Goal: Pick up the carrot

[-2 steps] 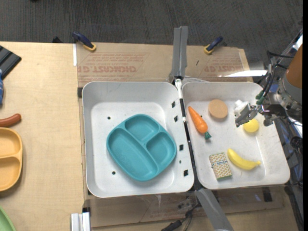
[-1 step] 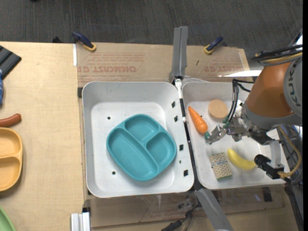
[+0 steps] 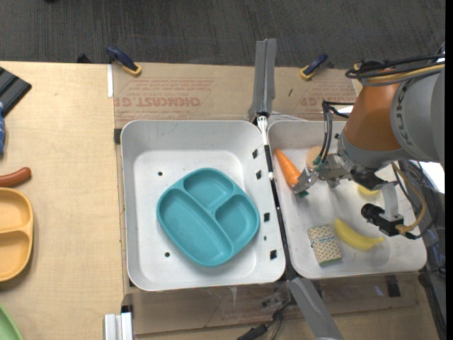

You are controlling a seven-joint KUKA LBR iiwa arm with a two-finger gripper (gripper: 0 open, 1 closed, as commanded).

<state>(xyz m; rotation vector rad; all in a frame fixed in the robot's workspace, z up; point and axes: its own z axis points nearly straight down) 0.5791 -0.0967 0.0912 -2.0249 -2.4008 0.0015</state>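
An orange carrot [image 3: 287, 167] lies in the right bin [image 3: 396, 264], close to its left wall, pointing toward the near left. My gripper [image 3: 306, 183] hangs just right of the carrot's lower end, its fingertips next to it. I see nothing between the fingers. The grey arm with its orange band reaches in from the right, covering part of the bin's far side.
A teal divided plate [image 3: 207, 216] lies in the left bin [image 3: 141, 147]. The right bin also holds a banana [image 3: 356, 235], a small tan box [image 3: 325, 244] and a yellowish item partly hidden under the wrist. An orange plate [image 3: 13, 234] and a sausage [image 3: 14, 176] sit on the bench at far left.
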